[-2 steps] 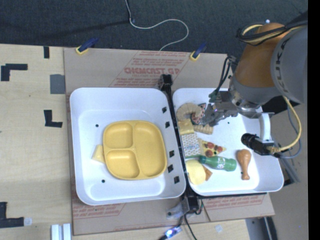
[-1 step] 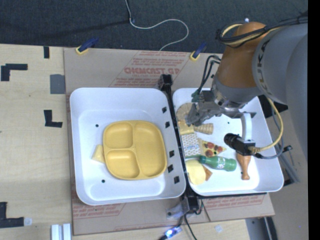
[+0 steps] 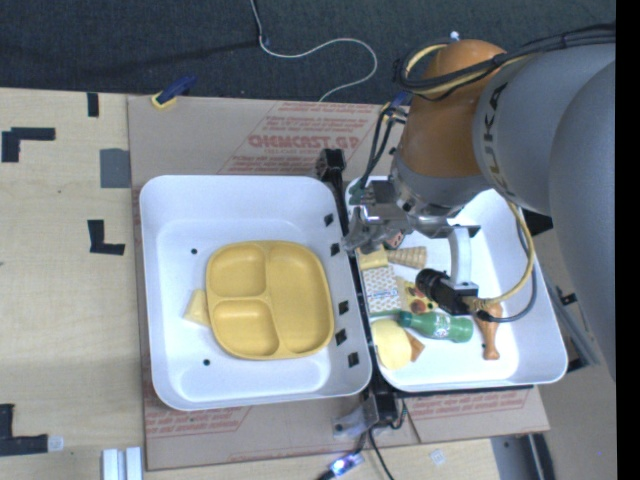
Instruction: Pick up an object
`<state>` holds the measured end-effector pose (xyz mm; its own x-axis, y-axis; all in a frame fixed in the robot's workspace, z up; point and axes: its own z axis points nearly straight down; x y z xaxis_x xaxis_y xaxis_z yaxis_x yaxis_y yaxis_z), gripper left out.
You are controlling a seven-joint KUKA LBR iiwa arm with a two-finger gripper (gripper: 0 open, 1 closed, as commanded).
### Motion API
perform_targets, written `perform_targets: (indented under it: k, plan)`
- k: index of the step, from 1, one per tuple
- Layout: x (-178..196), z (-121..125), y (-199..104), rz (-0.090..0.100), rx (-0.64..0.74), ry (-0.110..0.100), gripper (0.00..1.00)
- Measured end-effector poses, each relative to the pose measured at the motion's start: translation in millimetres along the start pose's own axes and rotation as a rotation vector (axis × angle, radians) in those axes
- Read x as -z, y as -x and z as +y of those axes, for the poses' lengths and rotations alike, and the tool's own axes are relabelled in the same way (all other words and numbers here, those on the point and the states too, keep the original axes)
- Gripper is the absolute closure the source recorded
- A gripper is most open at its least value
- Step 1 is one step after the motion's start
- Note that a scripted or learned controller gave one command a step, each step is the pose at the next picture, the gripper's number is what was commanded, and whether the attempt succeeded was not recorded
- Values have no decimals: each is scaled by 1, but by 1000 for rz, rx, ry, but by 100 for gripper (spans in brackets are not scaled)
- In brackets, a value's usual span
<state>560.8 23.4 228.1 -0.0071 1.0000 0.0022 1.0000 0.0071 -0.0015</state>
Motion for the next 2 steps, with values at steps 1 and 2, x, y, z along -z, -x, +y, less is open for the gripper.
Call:
perform_targets:
  k: [1, 2]
  plan:
    - [-15, 3, -38, -2, -2, -3, 100]
    - [-10, 0, -46, -2, -4, -1, 100]
